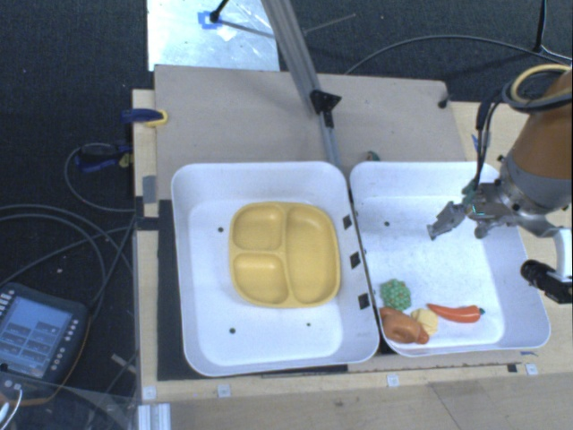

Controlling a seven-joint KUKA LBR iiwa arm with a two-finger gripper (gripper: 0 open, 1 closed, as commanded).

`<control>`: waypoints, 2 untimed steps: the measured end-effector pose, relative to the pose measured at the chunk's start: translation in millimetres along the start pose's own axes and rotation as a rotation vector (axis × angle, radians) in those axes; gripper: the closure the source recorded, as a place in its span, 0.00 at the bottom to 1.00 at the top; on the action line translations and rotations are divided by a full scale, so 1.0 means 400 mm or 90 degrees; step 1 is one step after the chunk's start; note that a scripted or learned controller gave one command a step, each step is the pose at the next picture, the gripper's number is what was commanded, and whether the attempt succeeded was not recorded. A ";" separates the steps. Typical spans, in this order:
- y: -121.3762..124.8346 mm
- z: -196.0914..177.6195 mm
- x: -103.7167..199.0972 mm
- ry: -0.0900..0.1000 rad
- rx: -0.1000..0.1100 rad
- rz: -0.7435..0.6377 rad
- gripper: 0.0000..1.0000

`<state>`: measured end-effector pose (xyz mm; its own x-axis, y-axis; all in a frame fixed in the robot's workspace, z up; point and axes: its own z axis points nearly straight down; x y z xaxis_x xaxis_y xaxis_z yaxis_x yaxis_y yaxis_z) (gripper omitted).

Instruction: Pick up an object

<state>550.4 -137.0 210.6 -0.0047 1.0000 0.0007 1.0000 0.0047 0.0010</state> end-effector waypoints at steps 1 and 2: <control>0.000 0.000 0.000 0.000 0.000 0.001 0.00; -0.015 0.152 0.010 0.000 0.004 0.003 0.00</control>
<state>544.5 -133.1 150.0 -0.0008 1.0000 0.0014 1.0000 0.0008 -0.0050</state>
